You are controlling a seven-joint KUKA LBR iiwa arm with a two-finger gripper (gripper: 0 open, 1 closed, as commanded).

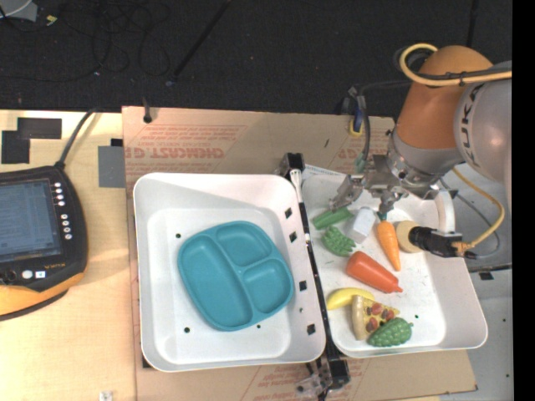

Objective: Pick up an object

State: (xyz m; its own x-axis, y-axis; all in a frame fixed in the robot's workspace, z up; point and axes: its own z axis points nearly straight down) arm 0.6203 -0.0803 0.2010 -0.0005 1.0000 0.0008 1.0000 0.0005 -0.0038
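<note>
My gripper (pixel 364 202) hangs over the back of the right bin (pixel 468 328), its fingers spread open with nothing held between them. Just below it lies a small white block (pixel 363 223). To the left of the block rest a green pod (pixel 332 218) and a green knobbly vegetable (pixel 338 241). An orange carrot (pixel 389 244) lies to the right of the block, close to one fingertip. Nearer the front are a red-orange pepper (pixel 373 272), a yellow banana (pixel 346 297), a pizza slice (pixel 368 315) and a green leafy piece (pixel 390 332).
The left bin (pixel 159 324) holds a teal divided plate (pixel 234 274). A black divider strip (pixel 301 249) runs between the two bins. A tablet with an orange case (pixel 33 232) sits on the bench at the far left.
</note>
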